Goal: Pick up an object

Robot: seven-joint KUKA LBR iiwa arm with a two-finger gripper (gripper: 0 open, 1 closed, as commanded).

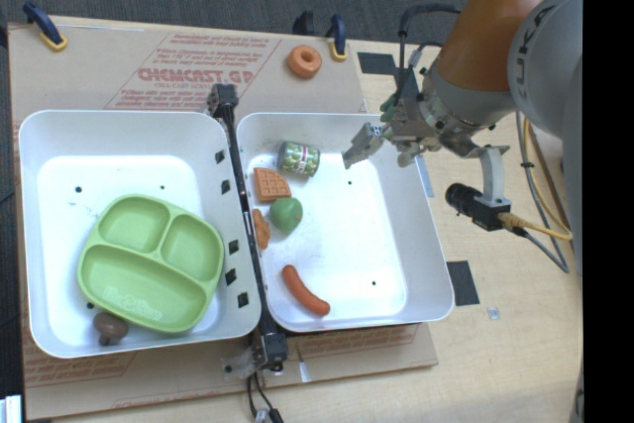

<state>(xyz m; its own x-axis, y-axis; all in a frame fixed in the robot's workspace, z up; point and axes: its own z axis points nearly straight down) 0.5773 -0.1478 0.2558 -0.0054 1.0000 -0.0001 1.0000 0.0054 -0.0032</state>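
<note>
From my overhead camera I see the grey arm (515,35), with its glossy orange band, reaching in from the right and cut off at the frame edge. Its pincer (362,146) hangs over the upper right corner of the right bin (416,243). I can make out one dark finger pointing down-left toward the bin floor, but the rest is lost in cables and brackets, so I cannot tell how far the pincer is open. I see nothing between its fingers.

The right bin is smooth white plastic with rounded corners. Along its left side lie a small squat tin (298,158) on its side, with a green printed label, a ridged orange waffle (270,184), a smooth green rounded fruit (286,214), and a glossy orange-red sausage (305,291) lower down. A further orange piece (261,228) sits against the left wall, partly hidden by the rim; I can't identify it. The tin is nearest the pincer, yet apart from it.

The left bin (59,154) holds a matte green divided plate (152,262) with three compartments. A brown lump (110,326) sits at its lower left edge, too blurred to name.

On the counter behind, an orange ring (305,61) rests on printed cardboard (198,69).
</note>
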